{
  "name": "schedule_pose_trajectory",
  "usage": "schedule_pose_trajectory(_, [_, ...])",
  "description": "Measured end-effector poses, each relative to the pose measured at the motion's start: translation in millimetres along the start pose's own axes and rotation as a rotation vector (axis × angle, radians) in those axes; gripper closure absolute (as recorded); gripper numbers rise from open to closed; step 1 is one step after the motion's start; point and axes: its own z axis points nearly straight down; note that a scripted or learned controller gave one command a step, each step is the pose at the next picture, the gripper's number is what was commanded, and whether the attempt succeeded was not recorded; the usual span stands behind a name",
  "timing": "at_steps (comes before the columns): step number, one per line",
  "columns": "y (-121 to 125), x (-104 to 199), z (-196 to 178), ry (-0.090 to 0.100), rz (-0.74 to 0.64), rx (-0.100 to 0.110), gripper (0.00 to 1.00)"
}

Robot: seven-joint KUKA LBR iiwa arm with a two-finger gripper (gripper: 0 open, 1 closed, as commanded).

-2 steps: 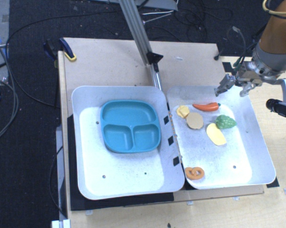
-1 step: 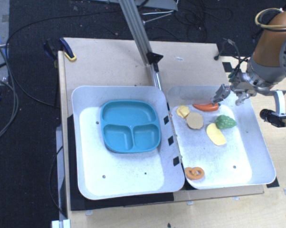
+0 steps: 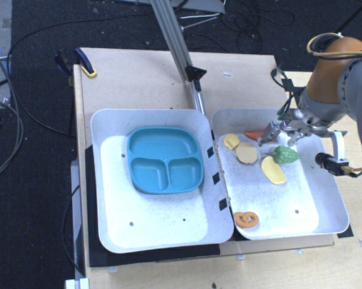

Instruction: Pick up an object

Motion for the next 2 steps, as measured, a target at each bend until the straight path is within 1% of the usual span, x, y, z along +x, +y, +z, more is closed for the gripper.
schedule_pose_trajectory(1, [0,1,27,-0.001,-0.002,-0.004,0.0])
schedule_pose_trajectory(2, [1,1,14,-0.003,-0.002,-0.009,1.0])
